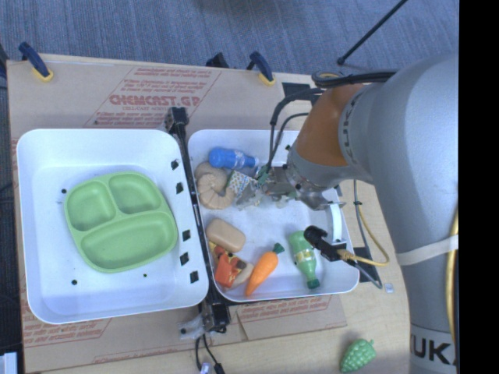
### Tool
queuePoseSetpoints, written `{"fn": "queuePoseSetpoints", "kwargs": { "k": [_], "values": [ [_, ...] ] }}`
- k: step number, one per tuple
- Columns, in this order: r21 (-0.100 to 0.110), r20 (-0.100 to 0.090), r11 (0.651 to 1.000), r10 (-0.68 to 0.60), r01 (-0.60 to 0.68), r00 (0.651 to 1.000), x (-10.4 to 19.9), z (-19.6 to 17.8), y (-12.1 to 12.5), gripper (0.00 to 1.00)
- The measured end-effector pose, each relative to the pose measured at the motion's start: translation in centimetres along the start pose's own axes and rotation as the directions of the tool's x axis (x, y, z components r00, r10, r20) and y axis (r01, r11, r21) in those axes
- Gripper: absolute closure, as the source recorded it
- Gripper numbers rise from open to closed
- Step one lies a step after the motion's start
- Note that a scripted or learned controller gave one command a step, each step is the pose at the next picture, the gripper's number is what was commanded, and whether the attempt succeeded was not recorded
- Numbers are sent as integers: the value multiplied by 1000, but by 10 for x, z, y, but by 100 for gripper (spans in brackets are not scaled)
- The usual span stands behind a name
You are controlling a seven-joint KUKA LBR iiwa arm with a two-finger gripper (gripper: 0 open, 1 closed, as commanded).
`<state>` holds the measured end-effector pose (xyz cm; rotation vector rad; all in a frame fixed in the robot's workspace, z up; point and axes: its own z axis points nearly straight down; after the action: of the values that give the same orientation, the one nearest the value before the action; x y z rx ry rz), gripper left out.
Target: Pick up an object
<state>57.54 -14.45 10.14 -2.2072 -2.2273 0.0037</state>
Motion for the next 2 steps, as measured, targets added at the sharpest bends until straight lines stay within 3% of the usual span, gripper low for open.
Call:
{"fn": "queuePoseSetpoints", "kwargs": {
  "k": [1, 2],
  "values": [
    [-2, 1, 1000, 3, -3, 1000, 29, 10, 44, 0],
    [0, 1, 1000, -2, 2, 1000, 30, 0, 44, 100]
  ]
}}
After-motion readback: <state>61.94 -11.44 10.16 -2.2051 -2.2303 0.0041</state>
